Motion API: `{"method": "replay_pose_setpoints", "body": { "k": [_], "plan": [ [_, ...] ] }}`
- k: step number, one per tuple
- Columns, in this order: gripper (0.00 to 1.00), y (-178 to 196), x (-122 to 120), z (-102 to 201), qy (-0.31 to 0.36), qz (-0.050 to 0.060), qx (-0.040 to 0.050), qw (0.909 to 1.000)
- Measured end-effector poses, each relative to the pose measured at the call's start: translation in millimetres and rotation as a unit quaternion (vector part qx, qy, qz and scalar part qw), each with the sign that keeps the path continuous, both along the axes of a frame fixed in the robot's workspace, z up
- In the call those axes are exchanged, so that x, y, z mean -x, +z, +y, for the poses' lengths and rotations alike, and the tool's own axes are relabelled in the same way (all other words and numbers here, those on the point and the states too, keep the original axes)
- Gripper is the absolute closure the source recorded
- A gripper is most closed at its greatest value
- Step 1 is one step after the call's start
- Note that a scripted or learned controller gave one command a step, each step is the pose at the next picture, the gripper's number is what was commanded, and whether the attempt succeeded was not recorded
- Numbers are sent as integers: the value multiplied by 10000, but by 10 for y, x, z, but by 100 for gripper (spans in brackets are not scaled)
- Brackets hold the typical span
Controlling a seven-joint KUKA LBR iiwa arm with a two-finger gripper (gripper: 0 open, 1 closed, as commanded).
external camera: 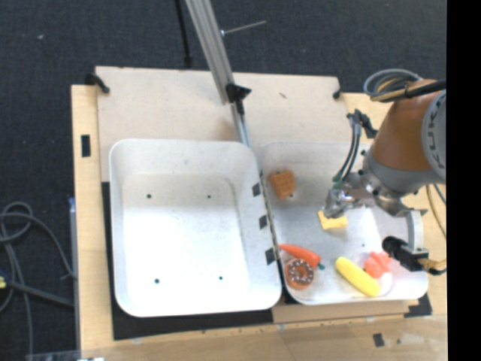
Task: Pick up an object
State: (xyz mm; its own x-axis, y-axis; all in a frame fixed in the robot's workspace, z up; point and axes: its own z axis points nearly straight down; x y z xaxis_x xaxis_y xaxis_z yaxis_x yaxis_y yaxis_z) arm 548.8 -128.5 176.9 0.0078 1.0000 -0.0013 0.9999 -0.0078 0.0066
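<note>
My gripper (336, 204) hangs low over the middle of the right bin (304, 218), right above a small yellow wedge (331, 220) that lies on the bin floor and touches or nearly touches it. An orange-brown block (282, 183) sits to its left near the bin's divider side. Along the front of the bin lie an orange carrot (299, 253), a brown sprinkled donut (300, 274), a yellow banana (357, 275) and a pink-red piece (378, 264). The arm's orange band (402, 138) rises at the right.
The left bin (180, 232) stands beside the right one, sharing a divider edge (263, 216). A slanted aluminium post (214, 47) rises behind the bins. A black fitting (406, 254) on the arm overhangs the right bin's front right corner.
</note>
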Motion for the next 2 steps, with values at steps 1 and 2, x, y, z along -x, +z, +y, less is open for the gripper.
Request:
{"method": "replay_pose_setpoints", "body": {
  "k": [1,2],
  "plan": [
    [100,544,-22,-13,55,-8,3,10000],
    [100,480,-205,472,73,24,-11,10000]
  ]
}}
